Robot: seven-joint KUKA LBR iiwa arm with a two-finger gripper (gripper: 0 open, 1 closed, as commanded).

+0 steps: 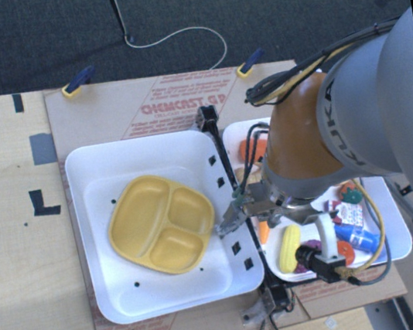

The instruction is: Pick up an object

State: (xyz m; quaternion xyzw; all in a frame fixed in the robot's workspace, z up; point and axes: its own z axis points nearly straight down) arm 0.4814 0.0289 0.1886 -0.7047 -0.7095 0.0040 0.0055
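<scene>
**Arm low over the right bin, no catch seen**

Nearest the camera, the yellow corn-shaped toy [289,248] lay in the right bin [402,241] beside a blue tube [357,236]. The tool [239,211] hung by the divider; whether it was wide or narrow could not be told. This looked like the reaching step; next it needed a clear descent onto one item. The arm [305,144] hid much. Further left, a yellow divided plate [161,224] sat in the left bin [82,169].
</scene>
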